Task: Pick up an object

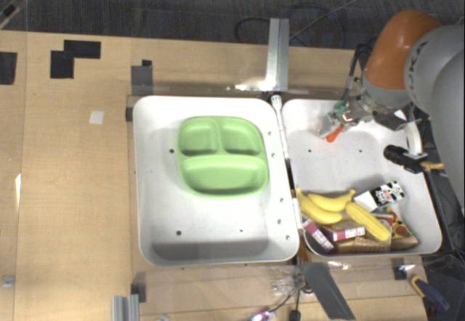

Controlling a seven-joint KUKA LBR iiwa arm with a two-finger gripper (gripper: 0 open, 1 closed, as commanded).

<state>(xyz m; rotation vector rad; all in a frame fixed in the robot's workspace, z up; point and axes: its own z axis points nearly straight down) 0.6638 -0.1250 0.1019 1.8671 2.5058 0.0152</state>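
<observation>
Here, two white bins side by side on a wooden bench (65,189). In the left bin (156,232), a green plate (220,154) with three sections, lying flat near the middle. In the right bin (341,167), a pile of toys packed into the near corner: two yellow bananas (328,205), a yellow corn cob (368,221) just beside them, a small pink box (322,233) in front, a little black and white toy (387,193) behind the corn, plus brown bits under the pile, too jumbled to name.

Up at the far end of the right bin, the grey arm (436,72) with its orange band (392,51), reaching in from the right. Gripper (340,118) low over the bin floor, well apart from the toy pile. Just below the tip, a small orange thing (332,135), touching or nearly touching the gripper; hard to tell which. Fingers too small and blurry to see, so cannot tell if apart or together, or clamped on anything.

Behind the bins, a grey metal post (278,51) and some black cables (254,24) on the dark floor.
</observation>
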